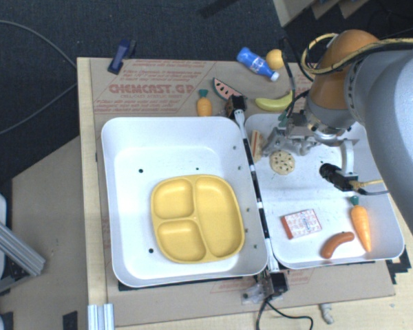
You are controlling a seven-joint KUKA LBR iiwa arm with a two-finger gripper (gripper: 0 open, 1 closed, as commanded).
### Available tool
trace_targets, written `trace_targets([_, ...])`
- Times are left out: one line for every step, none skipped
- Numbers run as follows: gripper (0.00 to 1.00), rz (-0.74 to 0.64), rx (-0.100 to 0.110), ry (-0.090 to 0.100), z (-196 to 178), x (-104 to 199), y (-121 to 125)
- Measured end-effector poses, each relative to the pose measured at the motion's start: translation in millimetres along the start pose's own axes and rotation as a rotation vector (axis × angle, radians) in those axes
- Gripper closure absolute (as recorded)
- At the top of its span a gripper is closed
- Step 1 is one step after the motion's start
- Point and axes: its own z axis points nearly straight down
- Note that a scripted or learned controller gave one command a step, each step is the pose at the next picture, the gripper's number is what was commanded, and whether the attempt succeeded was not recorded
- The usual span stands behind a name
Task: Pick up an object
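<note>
My gripper [288,141] hangs over the far left part of the right bin [382,249], just beyond a round speckled cookie [282,162]. Nothing can be seen held in it. Toward the near side of that bin lie a red and white card box [301,224], a brown sausage [337,244] and an orange carrot [361,227]. A small tan wafer [256,145] leans at the bin's left wall. The left bin [124,150] holds a yellow divided plate [196,218].
Beyond the bins, on the board, lie a banana [274,102], a blue bottle [256,62], a yellow fruit [275,58], a watermelon slice [224,88], a small orange toy [204,106] and a blue object [120,56]. The arm covers the right bin's far right corner.
</note>
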Motion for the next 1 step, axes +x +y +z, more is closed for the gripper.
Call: trace_targets([1.0, -0.001, -0.003, 0.002, -10.3, 1.8, 1.0])
